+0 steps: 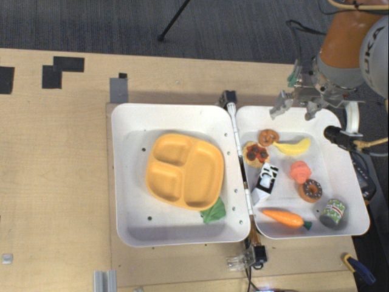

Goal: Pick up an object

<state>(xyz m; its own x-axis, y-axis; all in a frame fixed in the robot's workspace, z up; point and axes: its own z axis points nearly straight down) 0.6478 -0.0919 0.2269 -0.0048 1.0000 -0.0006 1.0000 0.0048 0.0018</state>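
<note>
Several toys, banana [292,145] nearest, lie just below the gripper [299,106].

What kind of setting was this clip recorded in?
Most likely a robotics lab's grasping test bench: a robot arm reaches over two white bins on a plywood bench, the right bin holds toy food such as a carrot and banana, with carpet floor behind.
</note>
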